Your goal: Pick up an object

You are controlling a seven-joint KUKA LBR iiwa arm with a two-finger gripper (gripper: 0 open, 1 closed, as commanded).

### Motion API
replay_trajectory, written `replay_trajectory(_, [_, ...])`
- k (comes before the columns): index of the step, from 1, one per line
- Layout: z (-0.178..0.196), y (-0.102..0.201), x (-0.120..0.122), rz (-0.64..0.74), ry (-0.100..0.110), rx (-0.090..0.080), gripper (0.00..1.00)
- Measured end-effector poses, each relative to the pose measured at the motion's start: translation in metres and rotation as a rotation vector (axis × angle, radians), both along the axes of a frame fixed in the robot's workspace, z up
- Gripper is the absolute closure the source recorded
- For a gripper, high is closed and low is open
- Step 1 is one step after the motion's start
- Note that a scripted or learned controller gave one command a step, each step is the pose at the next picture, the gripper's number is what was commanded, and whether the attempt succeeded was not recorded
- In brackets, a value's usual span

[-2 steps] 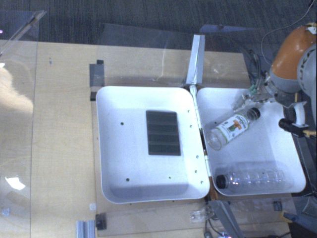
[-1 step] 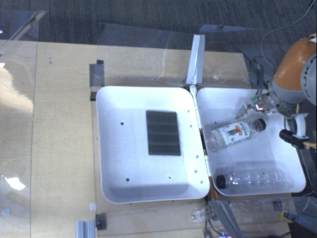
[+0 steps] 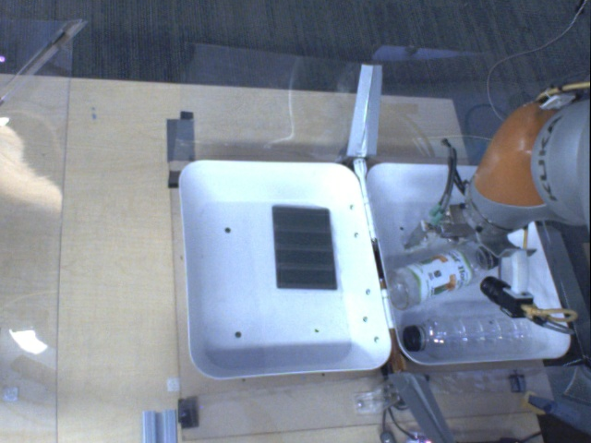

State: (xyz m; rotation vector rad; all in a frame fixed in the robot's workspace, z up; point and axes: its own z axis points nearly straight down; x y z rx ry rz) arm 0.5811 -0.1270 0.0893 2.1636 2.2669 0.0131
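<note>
— Hovering low in the right bin (image 3: pixel 406 187), gripper (image 3: pixel 450 229) just above the labelled bottle (image 3: pixel 434 280); nothing lifted yet.
— Jaws? Cannot tell. Clear bottle (image 3: pixel 466 333) lying near the front wall.

We are looking down on a robotics lab test cell: a pale wooden table (image 3: pixel 102 275) is carrying two shallow white bins, the left bin (image 3: pixel 203 247) and the right bin (image 3: pixel 392 197), which are sitting side by side in fixed mounts. A grey industrial arm (image 3: pixel 554 173) with an orange band is reaching in from the right, cables are trailing along its wrist and over the dark carpet (image 3: pixel 277 12) behind, and clear plastic sheeting (image 3: pixel 37 155) is shielding the table's left side.
</note>
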Motion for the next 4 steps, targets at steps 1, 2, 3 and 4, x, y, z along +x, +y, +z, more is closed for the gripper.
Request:
replay_trajectory(1, [0.002,-0.008,-0.074,0.155,-0.004,-0.005,0.00])
replay_trajectory(2, [0.015,-0.007,-0.069,0.158,-0.015,-0.007,1.00])
replay_trajectory(3, [0.015,-0.007,-0.070,0.158,-0.015,-0.007,0.00])
replay_trajectory(4, [0.001,-0.014,-0.046,0.296,-0.003,-0.005,0.00])
